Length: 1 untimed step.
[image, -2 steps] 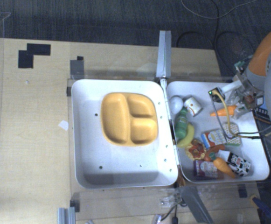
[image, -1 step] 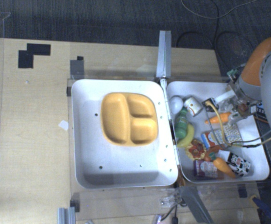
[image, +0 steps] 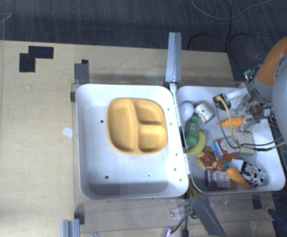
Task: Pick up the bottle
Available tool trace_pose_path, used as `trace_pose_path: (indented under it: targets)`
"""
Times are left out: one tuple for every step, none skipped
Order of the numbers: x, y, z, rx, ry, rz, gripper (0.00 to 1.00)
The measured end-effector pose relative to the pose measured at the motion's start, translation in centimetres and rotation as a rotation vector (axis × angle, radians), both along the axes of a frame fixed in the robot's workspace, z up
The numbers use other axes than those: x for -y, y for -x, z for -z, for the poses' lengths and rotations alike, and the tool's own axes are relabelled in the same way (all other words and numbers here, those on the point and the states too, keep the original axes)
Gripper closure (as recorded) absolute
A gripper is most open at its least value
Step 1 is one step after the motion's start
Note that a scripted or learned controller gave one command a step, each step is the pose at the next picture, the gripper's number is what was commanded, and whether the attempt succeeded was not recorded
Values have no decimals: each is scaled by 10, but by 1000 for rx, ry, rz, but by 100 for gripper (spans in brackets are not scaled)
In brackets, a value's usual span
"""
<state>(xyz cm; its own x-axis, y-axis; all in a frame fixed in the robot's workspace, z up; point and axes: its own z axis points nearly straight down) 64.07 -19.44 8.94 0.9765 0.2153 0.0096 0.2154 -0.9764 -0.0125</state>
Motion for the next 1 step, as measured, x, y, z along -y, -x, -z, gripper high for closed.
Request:
trace_pose_path:
  targets:
    - [2,-20,0,4,8,-271,100]
